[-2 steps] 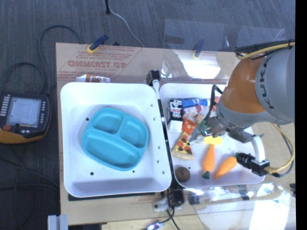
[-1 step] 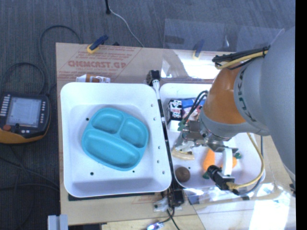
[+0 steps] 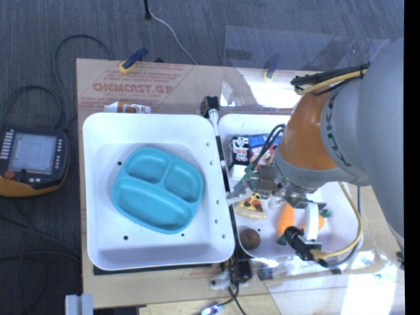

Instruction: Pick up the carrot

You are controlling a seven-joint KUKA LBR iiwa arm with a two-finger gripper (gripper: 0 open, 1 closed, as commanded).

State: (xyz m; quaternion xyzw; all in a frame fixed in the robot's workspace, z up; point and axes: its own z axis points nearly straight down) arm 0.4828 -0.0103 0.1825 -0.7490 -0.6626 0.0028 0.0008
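The orange carrot [image 3: 286, 219] lies in the right bin [image 3: 348, 195] near its front, and part of it is covered by the arm's hardware. My gripper [image 3: 293, 201] hangs from the grey and orange wrist directly above the carrot's upper end, low in the bin. The wrist hides the contact point, so I cannot see whether anything is held.
A pizza-slice toy [image 3: 251, 205] and a brown ball [image 3: 249, 238] lie left of the carrot. A blue and black packet [image 3: 247, 146] sits at the bin's back. The left bin [image 3: 105, 136] holds a blue divided plate [image 3: 157, 188]. A teach pendant [image 3: 29, 159] lies off the bench at left.
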